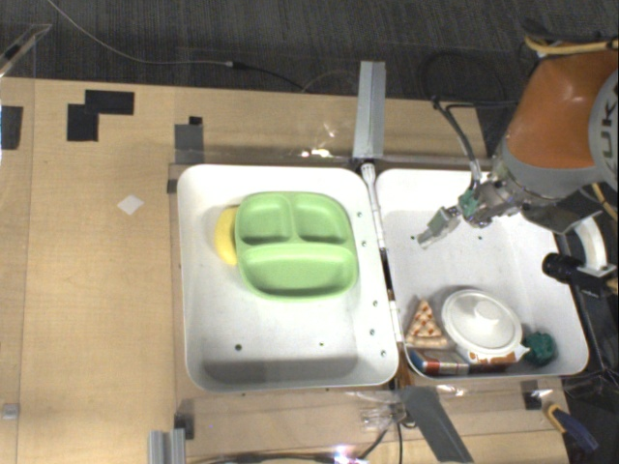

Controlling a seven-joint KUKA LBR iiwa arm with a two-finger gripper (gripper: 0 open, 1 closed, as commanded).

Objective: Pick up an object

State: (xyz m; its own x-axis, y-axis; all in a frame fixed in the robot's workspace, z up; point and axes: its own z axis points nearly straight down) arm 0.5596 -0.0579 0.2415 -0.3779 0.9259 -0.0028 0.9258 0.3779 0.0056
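Two white bins side by side on bench; left bin (208, 351) holds a green divided tray (293, 243) w/ three compartments, sitting toward the far half; a yellow obj (224, 236) pokes out from under tray's left edge, mostly hidden, can't tell what it is. Right bin (484, 259) has its stuff crowded along the near edge: white round bowl or lid (481, 321) w/ a knob in the middle; a pizza-slice toy (425, 325) just left of it, touching or nearly so; a dark green item (542, 346) at near-right corner; a thin pen-like thing (455, 364) w/ red and brown parts lying along near wall, just in front of the bowl. Arm comes in from right, orange band above wrist; gripper (432, 228) hangs over far-left part of right bin, well apart from the objs, pointing left and slightly near; fingers look close together w/ nothing between them, but too small to tell how far open. Metal divider post (368, 114) stands at far side between the bins.
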